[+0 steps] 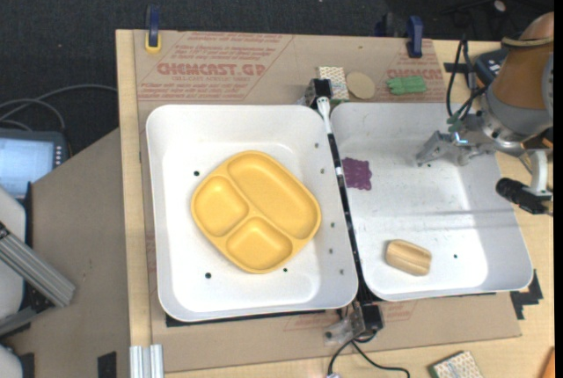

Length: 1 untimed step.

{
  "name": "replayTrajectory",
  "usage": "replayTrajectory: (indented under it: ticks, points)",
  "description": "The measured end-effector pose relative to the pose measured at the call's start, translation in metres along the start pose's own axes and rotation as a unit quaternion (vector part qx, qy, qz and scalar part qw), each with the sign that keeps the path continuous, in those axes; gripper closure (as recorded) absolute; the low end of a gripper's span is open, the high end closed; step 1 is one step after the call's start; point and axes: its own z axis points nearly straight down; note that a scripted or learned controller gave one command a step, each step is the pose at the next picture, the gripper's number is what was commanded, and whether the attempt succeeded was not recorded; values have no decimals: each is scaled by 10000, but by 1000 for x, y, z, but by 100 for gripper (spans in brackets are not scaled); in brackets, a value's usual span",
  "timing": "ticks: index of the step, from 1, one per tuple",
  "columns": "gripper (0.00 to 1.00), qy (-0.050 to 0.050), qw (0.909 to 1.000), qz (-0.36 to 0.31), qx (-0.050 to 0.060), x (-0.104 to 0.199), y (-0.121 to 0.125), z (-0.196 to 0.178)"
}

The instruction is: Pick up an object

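Gripper (437, 149) (holding nothing) hovers over right bin (493, 271).

You have two bins side by side on the counter (220, 60). A tray (255, 211) lies in the left bin (167, 192). In the right bin (493, 253), a scrap (356, 173) sits near the divide, a block (408, 258) toward the front.

One fixed camera looks down at a slant on both white bins (167, 192).
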Motion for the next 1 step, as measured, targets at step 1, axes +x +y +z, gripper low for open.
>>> replayTrajectory:
  ticks: [1]
  points:
    - [0,-27,10000,-66,2,138,23,3]
